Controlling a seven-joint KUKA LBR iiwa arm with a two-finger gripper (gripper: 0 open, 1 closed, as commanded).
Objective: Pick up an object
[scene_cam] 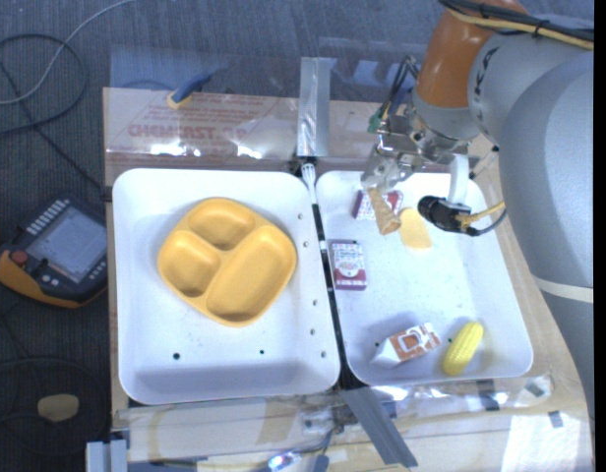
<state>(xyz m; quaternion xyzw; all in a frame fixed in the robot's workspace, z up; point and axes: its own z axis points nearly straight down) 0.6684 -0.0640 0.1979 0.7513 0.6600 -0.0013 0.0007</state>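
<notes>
Objects for picking lie scattered in the right bin (510, 293): a small red-and-white packet (348, 264) close to the divider, a pale yellow wedge (415, 230) toward the far side, a red-and-white carton (412, 343) lying on its side near the front wall, and a yellow toy corn cob (463, 347) just beside that carton. The left bin (136, 293) carries a yellow three-compartment plate (226, 260).

The gripper (385, 190) hangs low at the far end of the right bin, next to the pale yellow wedge. A small tan and reddish item (386, 208) sits right at its tip, but whether it is pinched or merely lying beneath is not clear, and I cannot tell whether the fingers are spread or closed at this angle.

By my reading, the step in hand is the grasp attempt itself, at the far side of the right bin. The next move calls for a firm closure on that tan item if it is not yet caught, then a straight lift clear of the bin wall, without nudging the wedge alongside.
</notes>
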